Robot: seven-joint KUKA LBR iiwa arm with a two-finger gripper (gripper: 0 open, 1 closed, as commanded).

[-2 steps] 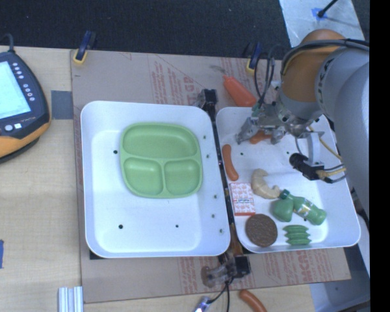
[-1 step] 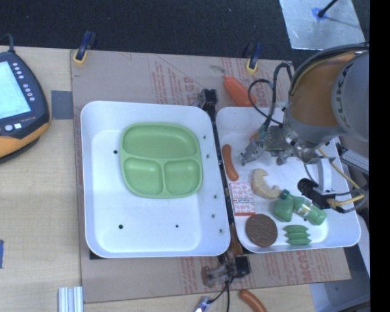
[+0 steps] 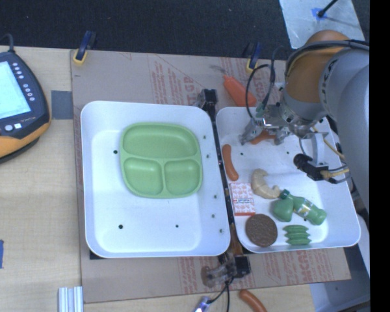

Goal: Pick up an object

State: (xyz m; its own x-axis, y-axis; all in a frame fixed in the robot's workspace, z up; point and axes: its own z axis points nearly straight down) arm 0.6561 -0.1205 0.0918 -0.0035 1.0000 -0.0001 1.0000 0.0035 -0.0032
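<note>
Seeing the claw [image 3: 263, 134] hanging low over the upper left part of the right bin [image 3: 341, 236], below the grey arm [image 3: 348, 90] with its orange band, right of centre in the frame. Not managing to tell how far open it is, cables and metal crowding that spot. Noticing a small orange-red piece [image 3: 260, 136] right at the claw, but not being able to say whether held or just lying under it.

Starting at the bottom edge of the frame: spotting an orange item [image 3: 253, 299] lying on the cardboard, outside both bins. Moving up into the lower part of the right bin: finding a round brown disc [image 3: 261, 229] beside a green ridged piece [image 3: 297, 234]. Passing, just above them, a green bottle [image 3: 298, 208] lying on its side, a red-and-white packet [image 3: 242, 198] against the bin's left wall, and a curved beige piece [image 3: 264, 184] near the bottle. Coming higher to a sausage [image 3: 229, 162] lying along that same left wall, below and to the left of the claw.

Looking across to the left bin [image 3: 104, 233]: seeing a green divided plate [image 3: 161, 159] sitting in its upper half.

Reaching the upper part of the frame: spotting a carrot [image 3: 235, 91] on the cardboard just above the right bin, and a teach pendant [image 3: 10, 103] resting at the far left edge.
</note>
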